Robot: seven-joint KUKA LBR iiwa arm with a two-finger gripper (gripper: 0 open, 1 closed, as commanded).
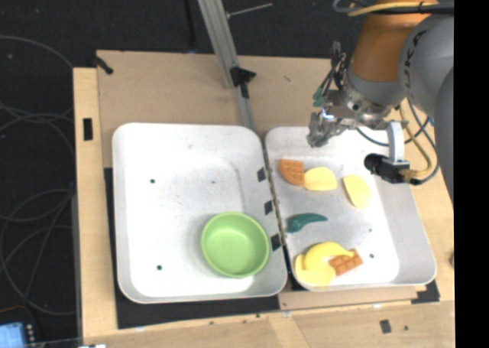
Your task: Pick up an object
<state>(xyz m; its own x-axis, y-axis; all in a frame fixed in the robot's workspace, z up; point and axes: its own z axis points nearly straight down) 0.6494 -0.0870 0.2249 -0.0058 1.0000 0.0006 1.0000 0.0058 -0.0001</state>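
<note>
My gripper [318, 137] hangs over the far left part of the right bin [397, 262], its tip above bare bin floor. Nothing shows between its fingers. Just in front of it lie an orange ridged piece [291, 170] and a pale yellow piece [320, 179] touching it. Another yellow piece [357, 190] lies to the right. A teal curved piece [304, 221] rests near the bin's left wall. At the near end sits a yellow lump [318, 261] with a small orange waffle piece [345, 263] on it.
The left bin [153, 163] holds a green bowl [234, 243] at its near right corner. A grey metal post [221, 40] slants up behind the bins. A black fitting with cables [386, 167] hangs off the arm over the right bin's far side.
</note>
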